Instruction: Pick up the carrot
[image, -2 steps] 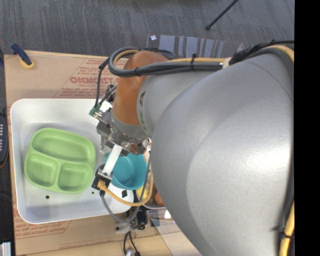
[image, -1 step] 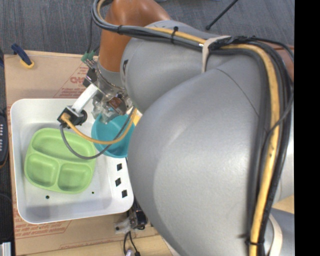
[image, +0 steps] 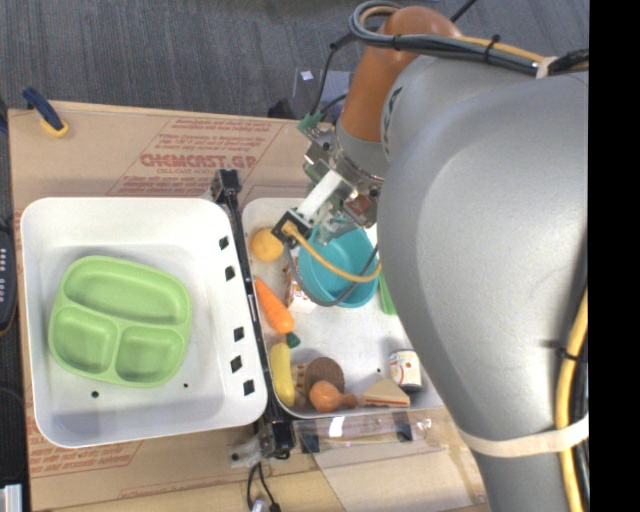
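The carrot (image: 273, 306) is orange and tapered. It lies along the left wall of the right bin (image: 262, 213), its tip pointing to the far side. My gripper (image: 354, 206) hangs over the far rim of a teal bowl (image: 333, 270), to the right of and beyond the carrot, apart from it. The big grey arm covers the right part of this bin.
A yellow lemon (image: 265, 245) sits just beyond the carrot. Near the front lie a yellow banana-like piece (image: 282, 373), a brown round fruit (image: 325, 374), an orange piece (image: 326, 398), a sandwich wedge (image: 386, 393) and a small can (image: 404, 370). The left bin (image: 40, 225) holds a green divided plate (image: 122, 321).
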